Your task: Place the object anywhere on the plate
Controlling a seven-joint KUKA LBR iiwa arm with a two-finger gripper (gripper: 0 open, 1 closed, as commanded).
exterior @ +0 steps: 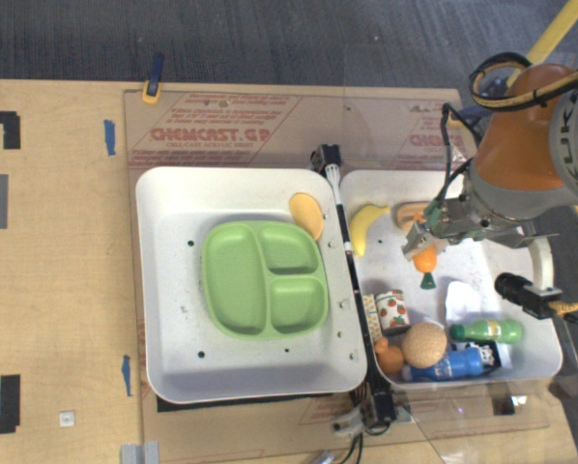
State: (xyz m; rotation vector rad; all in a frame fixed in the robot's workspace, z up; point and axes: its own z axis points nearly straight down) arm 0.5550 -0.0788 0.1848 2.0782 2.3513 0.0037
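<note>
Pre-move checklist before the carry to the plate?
1. Carrot at the gripper: ok, it hangs right below the fingers.
2. Firm grip on it: cannot tell, the contact is too small to read.
3. Carrot lifted off the right bin: cannot tell from this slant.
4. Plate compartments free: ok, nothing lies on it.
5. Yellow piece off the plate: ok, it lies in the left bin past the plate's far right corner.
6. Banana near the divider: ok, apart from the gripper.
</note>
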